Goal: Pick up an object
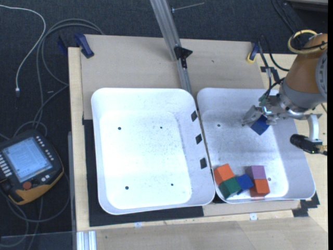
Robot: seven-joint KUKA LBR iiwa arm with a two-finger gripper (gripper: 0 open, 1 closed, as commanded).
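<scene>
- A teach pendant [27, 165] lay on the dark floor left of the worktop [130, 61].
- Blue clamps [83, 45] gripped the worktop's far edge.
- A metal pole [165, 22] slanted up from between the bins.
- Cables [31, 40] trailed over the floor.

No text, label or number can be read; the teach pendant [27, 163] screen (lit, pale) is too blurred.

Arm [304, 77] extends from the right over the right bin [291, 191]; gripper [258, 120] (fingers clamped on a blue block [259, 126]) hangs above its floor.
</scene>
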